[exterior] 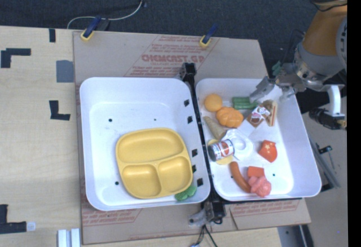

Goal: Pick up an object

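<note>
Orange rounded plastic toy food (pixel 230 117) lies in the right white bin (pixel 302 144), centre-right of frame. Grey two-finger gripper (pixel 264 92) hovers upper right, fingers spread, grasping nothing. Cardboard sheet (pixel 163 57) beneath reads "CHEMCAST GP".

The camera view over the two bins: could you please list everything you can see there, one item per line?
Bins: 2, white, side by side on the bench; left bin, right bin.
Tray: 1, yellow, three compartments, in the left bin.
Green piece: 1, left bin's near right corner, beside the tray.
Orange ball: 1, right bin, far left.
Orange lumpy toy: 1, just below the ball.
Green block: 1, right bin's far side.
Can: 1, white and red, right bin's middle.
Red piece: 1, right of the can.
Sausage: 1, orange-red, near side.
Pink piece: 1, near edge.
Clamps: 2, yellow and blue, board's far edge.
Arm: 1, grey and orange, right.
Tool: 1, over the right bin's far right.
</note>
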